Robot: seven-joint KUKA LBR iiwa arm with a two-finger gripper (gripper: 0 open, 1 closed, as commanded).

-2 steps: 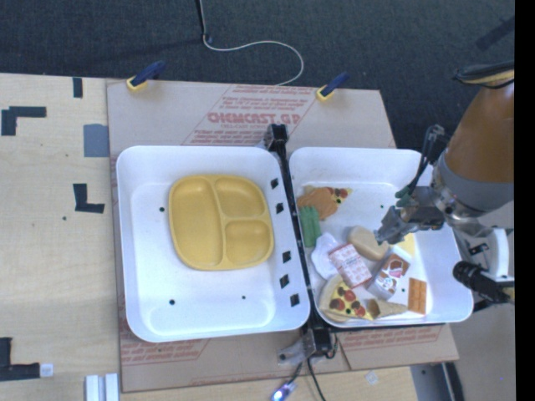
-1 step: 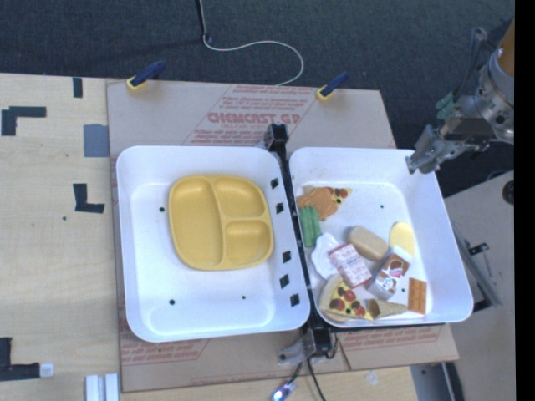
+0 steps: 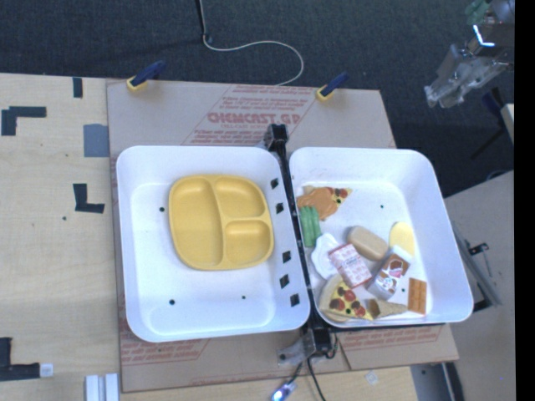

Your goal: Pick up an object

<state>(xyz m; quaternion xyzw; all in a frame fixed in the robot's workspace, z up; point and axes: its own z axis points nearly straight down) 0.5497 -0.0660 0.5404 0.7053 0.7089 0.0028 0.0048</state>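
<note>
Spreading across the view, the wooden tabletop [image 3: 50,249] carries a cardboard sheet [image 3: 251,115] held by two yellow-and-blue clamps [image 3: 146,74], and on that sheet sit two shallow white bins side by side. In the left bin [image 3: 142,307] lies a yellow divided plate [image 3: 221,221], flat and near the bin's middle. A jumble of toy food fills the right bin [image 3: 435,182]: a pizza slice [image 3: 322,198] near the dividing wall, a green piece [image 3: 309,226] just below it, a tan bread roll [image 3: 369,243] in the middle, a pale yellow wedge [image 3: 403,239] beside the roll, a small white packet with red print [image 3: 349,265], a second pizza slice [image 3: 344,300] at the near edge, and an orange cracker-like piece [image 3: 417,295] toward the right wall. High in the upper right corner, well apart from both bins and over the dark floor [image 3: 376,23], hangs the gripper [image 3: 456,78]. Whether its fingers are spread or closed cannot be made out; nothing is visibly between them.
</note>
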